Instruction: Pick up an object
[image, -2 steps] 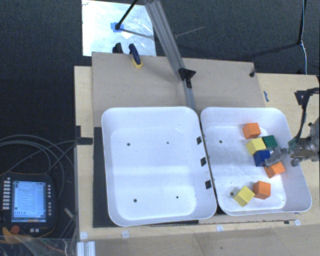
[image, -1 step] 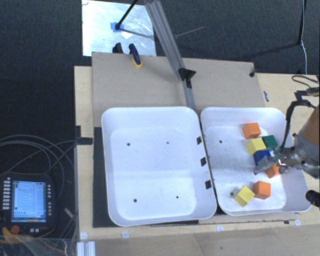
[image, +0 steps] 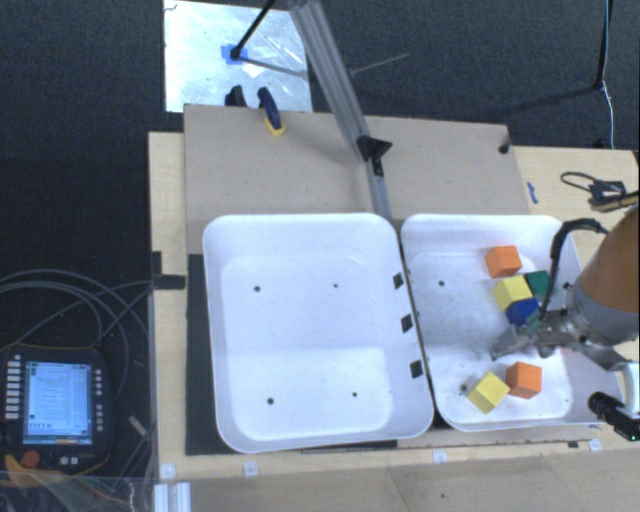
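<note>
The claw (image: 515, 342) sits low inside the right-hand bin (image: 440, 400), toward that bin's right side, with the grey arm (image: 610, 290) entering from the worktop's right edge. Whether it is open or closed cannot be determined at this resolution, and no object is seen held in it. Around it lie the candidate objects, all resting on the bin floor: a blue block (image: 521, 311) just beside the claw on the far side, touching a yellow block (image: 511, 291) and a green block (image: 538, 282); an orange block (image: 503, 261) further toward the bin's far edge; a second orange block (image: 524, 379) and a second yellow block (image: 489, 391) toward its near edge. The left-hand bin (image: 225, 300) adjoins it along the worktop's middle. Assessment: the approach looks complete or nearly so, but no grasp or lift is confirmed; closing on a block and raising it remain outstanding.
</note>
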